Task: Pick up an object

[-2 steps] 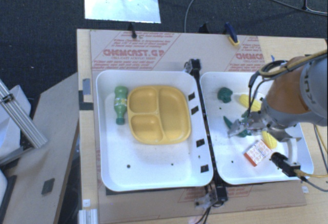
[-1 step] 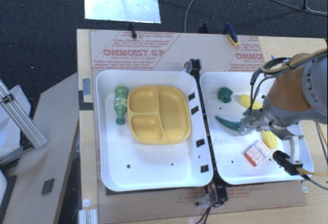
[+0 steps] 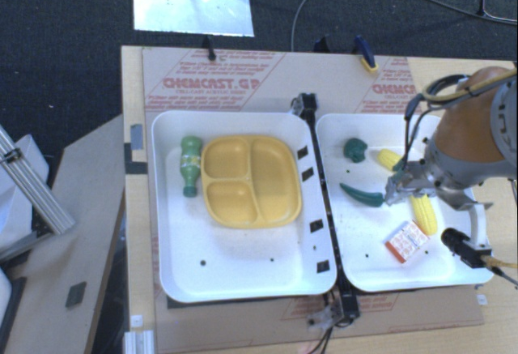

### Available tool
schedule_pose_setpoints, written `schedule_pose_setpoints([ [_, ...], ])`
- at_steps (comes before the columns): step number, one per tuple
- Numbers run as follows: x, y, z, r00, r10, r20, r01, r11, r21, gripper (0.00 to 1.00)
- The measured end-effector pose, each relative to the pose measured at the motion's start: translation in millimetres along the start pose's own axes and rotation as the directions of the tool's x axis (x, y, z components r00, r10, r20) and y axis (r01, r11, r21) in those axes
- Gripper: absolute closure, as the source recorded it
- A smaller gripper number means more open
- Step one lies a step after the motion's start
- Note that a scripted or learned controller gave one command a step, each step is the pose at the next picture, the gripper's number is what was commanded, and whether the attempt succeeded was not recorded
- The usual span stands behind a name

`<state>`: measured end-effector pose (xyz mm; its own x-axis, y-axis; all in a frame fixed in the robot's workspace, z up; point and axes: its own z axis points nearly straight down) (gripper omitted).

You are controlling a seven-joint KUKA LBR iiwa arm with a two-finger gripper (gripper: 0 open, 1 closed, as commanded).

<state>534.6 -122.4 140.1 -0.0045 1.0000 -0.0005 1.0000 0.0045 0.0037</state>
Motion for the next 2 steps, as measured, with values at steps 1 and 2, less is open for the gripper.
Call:
schedule_pose_setpoints([
  [1,1.3,1.3,-43.0,1.0,0.0,0.0,0.0,1.0,-0.001,1.0],
  [2,1.3,2.6,-63.1,1.0,0.0,0.0,0.0,1.0,0.0,1.0],
])
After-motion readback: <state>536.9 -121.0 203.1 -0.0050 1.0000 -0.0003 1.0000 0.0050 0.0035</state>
